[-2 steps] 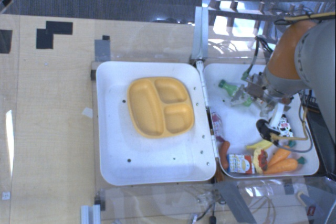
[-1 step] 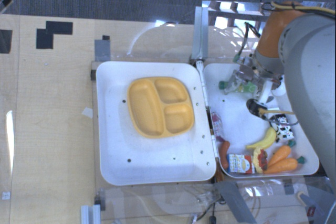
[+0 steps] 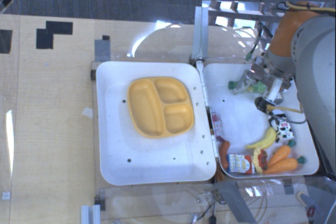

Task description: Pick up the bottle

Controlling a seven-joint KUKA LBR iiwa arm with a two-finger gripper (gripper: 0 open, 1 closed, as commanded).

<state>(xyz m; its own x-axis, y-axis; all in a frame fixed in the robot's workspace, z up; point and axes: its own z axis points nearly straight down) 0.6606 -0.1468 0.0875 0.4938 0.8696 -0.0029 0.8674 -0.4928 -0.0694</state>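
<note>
Camera view: banana [image 3: 264, 139], carrots [image 3: 280, 160] near bottle [image 3: 247, 85].

Two bins sit side by side: the left bin [image 3: 110, 165] holds a divided tray [image 3: 160, 106] near its middle. In the right bin [image 3: 231, 123], a bottle [image 3: 247, 85] lies at the back, banana [image 3: 264, 140], carrots [image 3: 281, 161] and carton [image 3: 241, 163] along the front.

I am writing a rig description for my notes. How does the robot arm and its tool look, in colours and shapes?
The arm is thick, rounded and light grey, with an orange band above the wrist. The tool is a small, grey metallic assembly with dark parts. Thin cables run along the wrist.
</note>
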